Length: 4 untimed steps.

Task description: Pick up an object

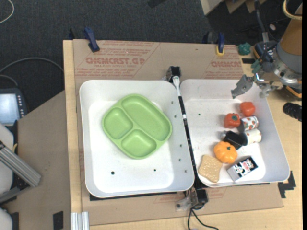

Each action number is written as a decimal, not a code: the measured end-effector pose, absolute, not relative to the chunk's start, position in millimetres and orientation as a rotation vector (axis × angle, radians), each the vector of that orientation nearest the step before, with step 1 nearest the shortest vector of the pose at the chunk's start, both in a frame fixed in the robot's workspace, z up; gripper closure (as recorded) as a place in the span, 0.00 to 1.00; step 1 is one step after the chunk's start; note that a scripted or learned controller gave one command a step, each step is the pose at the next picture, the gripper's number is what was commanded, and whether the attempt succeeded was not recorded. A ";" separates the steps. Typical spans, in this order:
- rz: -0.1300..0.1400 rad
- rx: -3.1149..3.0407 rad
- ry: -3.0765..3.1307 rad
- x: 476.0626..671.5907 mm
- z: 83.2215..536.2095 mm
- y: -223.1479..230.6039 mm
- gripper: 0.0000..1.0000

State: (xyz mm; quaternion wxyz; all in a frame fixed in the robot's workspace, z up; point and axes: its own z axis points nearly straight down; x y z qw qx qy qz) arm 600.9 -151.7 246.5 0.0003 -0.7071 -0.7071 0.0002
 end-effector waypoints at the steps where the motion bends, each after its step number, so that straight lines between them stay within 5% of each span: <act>1: 0.011 -2.218 -2.210 560.6 129.5 -165.7 0.00; 2: 0.001 -2.221 -2.221 512.6 83.4 -129.8 0.00; 3: -0.004 -2.229 -2.224 515.3 95.9 -131.6 1.00; 4: -0.012 -2.216 -2.234 511.7 190.2 -63.6 1.00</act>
